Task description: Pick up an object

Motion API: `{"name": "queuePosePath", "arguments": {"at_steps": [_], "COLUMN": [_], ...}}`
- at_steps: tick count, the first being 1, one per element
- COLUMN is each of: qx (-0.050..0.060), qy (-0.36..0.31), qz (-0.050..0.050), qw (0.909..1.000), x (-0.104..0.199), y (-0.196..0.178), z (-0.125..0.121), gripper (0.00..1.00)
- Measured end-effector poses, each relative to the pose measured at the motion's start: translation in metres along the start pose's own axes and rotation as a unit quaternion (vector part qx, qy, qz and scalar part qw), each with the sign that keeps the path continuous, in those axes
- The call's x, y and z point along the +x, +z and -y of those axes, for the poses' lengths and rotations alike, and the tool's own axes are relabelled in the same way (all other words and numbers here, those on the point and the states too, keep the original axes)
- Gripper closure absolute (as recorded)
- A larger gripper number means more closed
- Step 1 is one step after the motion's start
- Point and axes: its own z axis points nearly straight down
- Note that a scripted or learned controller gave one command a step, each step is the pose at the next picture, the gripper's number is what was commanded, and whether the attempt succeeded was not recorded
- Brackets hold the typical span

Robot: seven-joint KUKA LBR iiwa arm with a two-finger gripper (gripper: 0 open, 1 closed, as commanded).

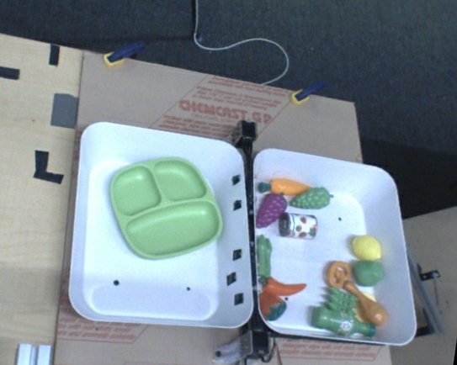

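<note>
The right white bin (381,185) holds several toy foods. An orange carrot (288,186), a green bumpy vegetable (312,198) and purple grapes (271,209) lie at its far left. A small red-and-white can (298,226) lies on its side just below them. A yellow lemon (366,246) and a green ball (368,272) sit at the right. An orange utensil-like toy (353,290) and a green leafy piece (343,316) lie at the front right. A green pod (263,255) and a red-orange pepper (281,289) rest along the left wall.
The left white bin (86,224) holds a green three-compartment plate (167,206). Both bins sit on a cardboard sheet (223,104) on the wooden bench. A white cable (232,46) loops over the dark floor behind. Black clips line the wall between the bins.
</note>
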Motion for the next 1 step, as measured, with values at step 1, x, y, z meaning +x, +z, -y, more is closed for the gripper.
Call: {"name": "queuePosePath", "arguments": {"at_steps": [1], "qx": [0.0], "qy": [0.0], "qz": [0.001], "qw": [1.0], "x": [0.0001], "y": [-0.0102], "z": [-0.0006], "gripper": [1.0]}}
